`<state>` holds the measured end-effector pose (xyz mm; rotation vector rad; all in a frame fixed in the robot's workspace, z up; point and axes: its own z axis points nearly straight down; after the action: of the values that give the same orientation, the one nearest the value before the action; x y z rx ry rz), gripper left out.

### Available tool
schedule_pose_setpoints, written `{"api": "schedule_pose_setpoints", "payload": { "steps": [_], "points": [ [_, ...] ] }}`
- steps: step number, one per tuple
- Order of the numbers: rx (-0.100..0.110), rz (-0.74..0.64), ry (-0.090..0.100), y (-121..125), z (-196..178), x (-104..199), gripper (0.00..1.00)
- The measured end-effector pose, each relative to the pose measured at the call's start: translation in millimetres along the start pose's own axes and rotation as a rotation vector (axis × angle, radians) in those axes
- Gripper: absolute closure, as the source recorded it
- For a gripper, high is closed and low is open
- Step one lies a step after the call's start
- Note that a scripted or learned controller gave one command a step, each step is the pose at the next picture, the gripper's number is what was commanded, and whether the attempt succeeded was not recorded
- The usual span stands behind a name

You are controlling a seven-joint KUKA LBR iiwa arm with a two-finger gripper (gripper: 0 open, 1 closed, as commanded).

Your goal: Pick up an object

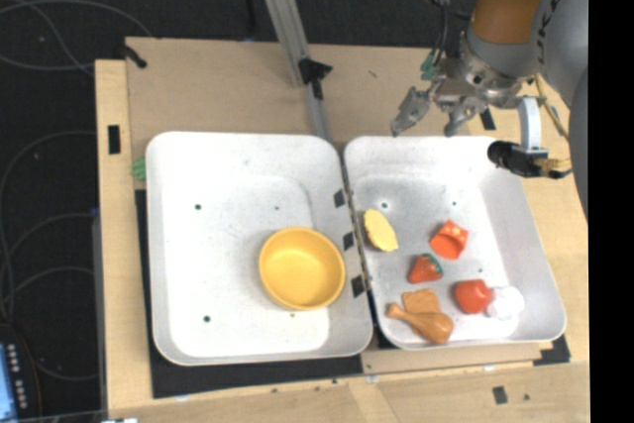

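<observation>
Gripper (432, 121) hangs over the far rim of the right bin (515, 213), fingers spread apart w/ nothing between them. The toys all lie toward 6 o'clock from it, well apart: yellow piece (379, 231) nearest, approx 7 o'clock, long axis running 11-to-5; orange block (449, 240) approx 6; strawberry (425, 267), red piece (473, 296) and drumstick (424, 317) further down. Yellow bowl (301, 267) sits in the left bin (198, 213), approx 7-8 o'clock. No brands, labels or legible writing.
</observation>
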<state>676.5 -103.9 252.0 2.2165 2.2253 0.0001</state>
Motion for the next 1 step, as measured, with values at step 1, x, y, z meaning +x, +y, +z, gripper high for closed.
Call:
{"api": "schedule_pose_setpoints", "payload": {
  "steps": [1],
  "points": [
    [0.000, 0.000, -0.001, -0.1, 0.0, -0.4, 0.00]
  ]
}}
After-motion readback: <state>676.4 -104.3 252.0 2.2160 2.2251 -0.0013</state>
